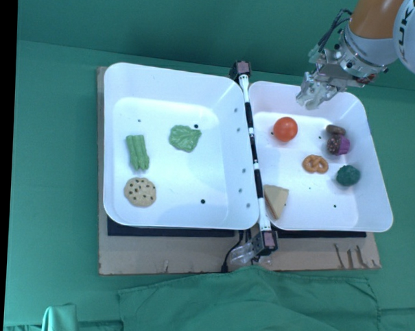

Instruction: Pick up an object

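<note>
Camera view gives us both white bins side by side on the tabletop, and the arm (389, 25) comes in from the right with its tool (313, 96) poised over the far edge of the right bin (370, 203). Nothing sits between its fingers, that much is plain; how wide they stand, I cannot tell from this angle.

Closest candidate is the red tomato (285, 128), lying in the far-left part of the right bin, just nearer the camera than the tool. Toward the right wall sit a small brown-and-purple piece (337, 141), a pretzel (315, 163) and a dark green broccoli floret (348, 175), with a tan wedge (275, 200) down at the near-left corner.

Over in the left bin (122, 75): a lettuce leaf (185, 137), a bundle of asparagus (137, 152) and a cookie (140, 191).

This reads as the approach step, with no target committed yet. My call for the next move: shift the tool out from the far rim to sit squarely above one item, the tomato being the shortest trip, then descend straight with the fingers straddling it. A round tomato could squirt sideways if the close lands off-centre.
</note>
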Tool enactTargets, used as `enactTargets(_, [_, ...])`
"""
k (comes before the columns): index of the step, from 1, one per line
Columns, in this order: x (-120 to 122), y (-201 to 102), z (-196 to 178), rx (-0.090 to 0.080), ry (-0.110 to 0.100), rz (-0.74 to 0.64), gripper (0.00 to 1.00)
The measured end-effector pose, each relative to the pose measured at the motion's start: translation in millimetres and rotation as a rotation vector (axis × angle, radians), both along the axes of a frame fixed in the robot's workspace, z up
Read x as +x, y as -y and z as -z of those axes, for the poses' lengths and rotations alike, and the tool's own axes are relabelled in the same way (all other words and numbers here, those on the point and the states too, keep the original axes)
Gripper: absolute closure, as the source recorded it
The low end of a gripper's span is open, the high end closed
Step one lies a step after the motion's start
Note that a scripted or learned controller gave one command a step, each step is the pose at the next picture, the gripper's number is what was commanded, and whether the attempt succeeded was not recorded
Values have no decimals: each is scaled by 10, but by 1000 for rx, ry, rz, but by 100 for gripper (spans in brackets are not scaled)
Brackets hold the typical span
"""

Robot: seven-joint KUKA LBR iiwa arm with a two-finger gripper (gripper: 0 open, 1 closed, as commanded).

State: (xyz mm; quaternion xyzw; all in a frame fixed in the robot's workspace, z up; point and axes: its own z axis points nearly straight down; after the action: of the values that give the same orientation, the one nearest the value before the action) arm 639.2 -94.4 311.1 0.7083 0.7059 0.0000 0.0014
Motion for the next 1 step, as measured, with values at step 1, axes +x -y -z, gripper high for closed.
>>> enactTargets(1, [-107,-49,-35,0,1,0,100])
